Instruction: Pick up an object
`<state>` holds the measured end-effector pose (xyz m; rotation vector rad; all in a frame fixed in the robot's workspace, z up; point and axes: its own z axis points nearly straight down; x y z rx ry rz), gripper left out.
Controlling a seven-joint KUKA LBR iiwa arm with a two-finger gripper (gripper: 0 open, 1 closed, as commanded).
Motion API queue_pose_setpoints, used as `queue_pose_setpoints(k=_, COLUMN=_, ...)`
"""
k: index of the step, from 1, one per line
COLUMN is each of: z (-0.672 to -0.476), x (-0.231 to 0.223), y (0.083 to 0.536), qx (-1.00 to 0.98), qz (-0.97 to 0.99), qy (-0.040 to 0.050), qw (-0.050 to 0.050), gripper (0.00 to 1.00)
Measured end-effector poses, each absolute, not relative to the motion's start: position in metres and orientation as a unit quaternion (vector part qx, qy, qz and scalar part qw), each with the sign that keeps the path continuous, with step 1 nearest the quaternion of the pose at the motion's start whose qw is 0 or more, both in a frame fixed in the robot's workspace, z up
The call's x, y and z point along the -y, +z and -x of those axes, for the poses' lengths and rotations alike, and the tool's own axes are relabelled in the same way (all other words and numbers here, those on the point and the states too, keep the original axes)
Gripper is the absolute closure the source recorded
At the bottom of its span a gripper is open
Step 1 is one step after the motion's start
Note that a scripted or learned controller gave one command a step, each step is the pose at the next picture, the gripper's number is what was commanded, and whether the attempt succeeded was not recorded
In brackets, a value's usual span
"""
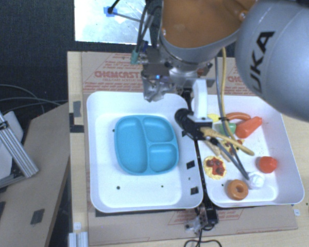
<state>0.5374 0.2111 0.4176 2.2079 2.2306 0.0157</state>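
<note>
White bins sit side by side under us, and our gripper [157, 89] hangs over the back rim of the left bin [100, 138], close to the divider. From this slanted view we cannot tell how the claw is set; the wrist body hides the tips.

Risks first. We judge the biggest one to be a miss: the claw stands over bare bin floor just behind the plate [146, 144], so a straight descent would close on nothing, or clip the plate's back edge and only shove it. The plate is broad, flat and smooth, a poor thing to pinch except by its rim. The right bin [283, 153] is crowded, and there a closing claw could catch two things at once or knock a round one away. The tongs [232, 156] and yellow sticks [229, 140] lie crossed over each other near the divider, so lifting one would likely drag the other.

Now the candidates relative to the claw. The blue plate lies just in front of it, in the middle of the left bin. Everything else is to the claw's right, across the divider: a carrot [249, 126] near the back, a tomato [268, 164] toward the outer wall, a pizza slice [215, 166] beside the divider, and a doughnut [237, 189] at the front, well apart from the claw.
</note>
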Motion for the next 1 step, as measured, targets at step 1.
queue_pose_setpoints(k=1, z=-0.6177, x=-0.1709, y=0.4467, qx=-0.706, qz=-0.708, qy=0.0034, qw=0.003, gripper=1.0)
